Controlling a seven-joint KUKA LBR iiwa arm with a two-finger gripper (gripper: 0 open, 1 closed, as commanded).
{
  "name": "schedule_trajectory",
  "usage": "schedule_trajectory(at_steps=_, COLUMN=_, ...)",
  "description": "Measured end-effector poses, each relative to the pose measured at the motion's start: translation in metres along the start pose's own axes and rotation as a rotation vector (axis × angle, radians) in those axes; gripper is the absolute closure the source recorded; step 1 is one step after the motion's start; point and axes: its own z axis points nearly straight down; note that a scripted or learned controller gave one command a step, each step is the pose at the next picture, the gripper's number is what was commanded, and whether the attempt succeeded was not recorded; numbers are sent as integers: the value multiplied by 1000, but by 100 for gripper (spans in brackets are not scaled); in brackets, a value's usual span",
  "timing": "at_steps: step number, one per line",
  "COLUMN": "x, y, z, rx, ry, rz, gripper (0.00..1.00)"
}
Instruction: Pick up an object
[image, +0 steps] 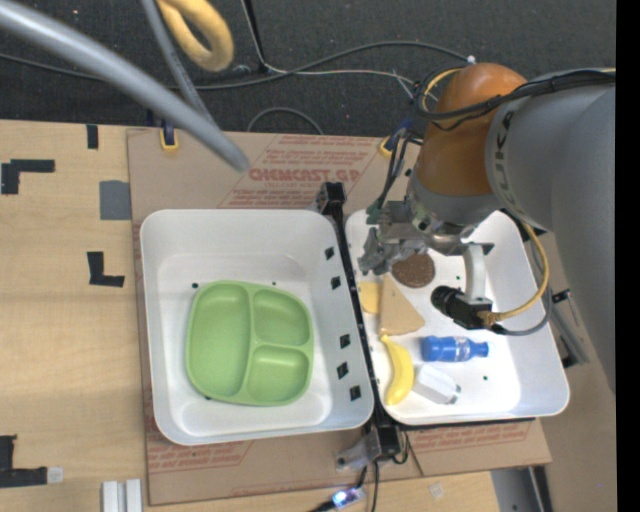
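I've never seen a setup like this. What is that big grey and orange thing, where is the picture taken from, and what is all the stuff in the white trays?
It is a robot arm, reaching in from the right. One camera looks down on the bench from above, at a slant. The arm's gripper, its two-fingered hand, hangs over the right bin. That bin holds a banana, a blue bottle, a tan wedge, a brown round piece and a small white block. The left bin holds a green divided plate. I cannot tell whether the gripper holds anything.
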Motion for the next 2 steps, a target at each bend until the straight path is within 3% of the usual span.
schedule_trajectory(at_steps=2, x=102, y=-13, z=-3, rx=0, ry=0, rz=-1, gripper=100)
